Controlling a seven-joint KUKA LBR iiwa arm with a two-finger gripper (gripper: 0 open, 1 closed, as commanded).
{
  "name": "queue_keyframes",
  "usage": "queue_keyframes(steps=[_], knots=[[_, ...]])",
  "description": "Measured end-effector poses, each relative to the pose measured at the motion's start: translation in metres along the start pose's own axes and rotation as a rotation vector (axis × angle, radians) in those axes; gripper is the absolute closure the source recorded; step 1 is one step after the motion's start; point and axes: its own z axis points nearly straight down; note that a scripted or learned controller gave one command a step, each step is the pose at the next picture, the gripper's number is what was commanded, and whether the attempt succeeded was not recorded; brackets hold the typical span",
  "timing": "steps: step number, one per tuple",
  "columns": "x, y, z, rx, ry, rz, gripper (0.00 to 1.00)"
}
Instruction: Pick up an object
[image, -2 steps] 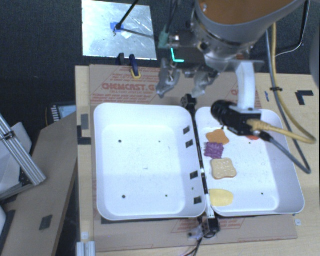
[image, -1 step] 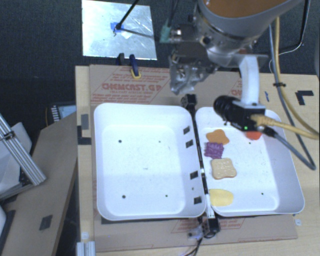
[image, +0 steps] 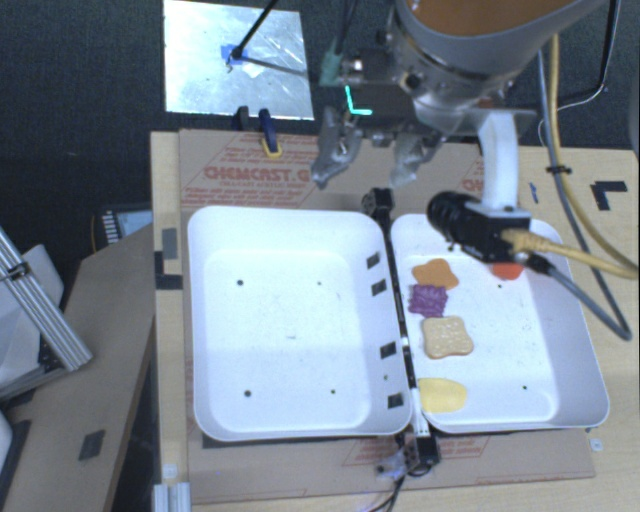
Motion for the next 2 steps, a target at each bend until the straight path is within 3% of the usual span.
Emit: queue_keyframes(steps=[2], knots=[[0.0000, 0.0000, 0.0000, 0.000, 0.000, 0.000, 0.00]])
